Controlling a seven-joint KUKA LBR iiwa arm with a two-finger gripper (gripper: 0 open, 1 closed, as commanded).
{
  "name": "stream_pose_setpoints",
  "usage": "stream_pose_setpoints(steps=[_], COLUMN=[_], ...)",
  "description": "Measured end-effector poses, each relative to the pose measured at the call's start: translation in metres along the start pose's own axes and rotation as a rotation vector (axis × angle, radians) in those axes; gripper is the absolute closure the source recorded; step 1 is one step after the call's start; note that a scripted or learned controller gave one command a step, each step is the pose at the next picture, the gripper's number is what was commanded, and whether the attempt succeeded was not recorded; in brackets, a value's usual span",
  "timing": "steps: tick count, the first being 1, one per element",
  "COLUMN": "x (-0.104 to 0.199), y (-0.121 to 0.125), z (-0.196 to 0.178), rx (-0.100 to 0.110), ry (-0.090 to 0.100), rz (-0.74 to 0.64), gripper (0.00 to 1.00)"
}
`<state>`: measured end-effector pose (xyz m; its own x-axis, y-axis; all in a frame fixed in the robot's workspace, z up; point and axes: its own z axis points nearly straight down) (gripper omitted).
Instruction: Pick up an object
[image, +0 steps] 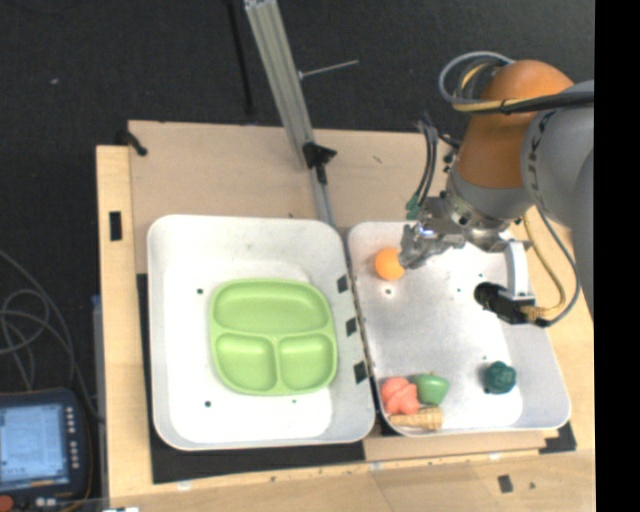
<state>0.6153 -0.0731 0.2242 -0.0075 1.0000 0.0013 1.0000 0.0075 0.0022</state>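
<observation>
In the right bin (450, 320) an orange ball (387, 264) lies near the far left corner. My gripper (413, 250) hangs just to the ball's right, close against it. A dark green lump (499, 377) rests near the bin's right side. At the front edge sit a pink piece (398, 396), a green pepper-like piece (432, 387) and a tan cone (428, 419), bunched together. Nothing shows between the gripper's tips.
The left bin (180, 300) carries a light green divided plate (272, 335) with three compartments. A metal pole (290, 100) slants up from between the bins at the back. A small screen (40, 440) stands off the bench at lower left.
</observation>
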Motion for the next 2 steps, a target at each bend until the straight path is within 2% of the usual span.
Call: stream_pose_setpoints(steps=[2], x=[0.121], y=[0.03], z=[-0.003], rx=[0.0], ry=[0.0], rz=[-0.001], gripper=[1.0])
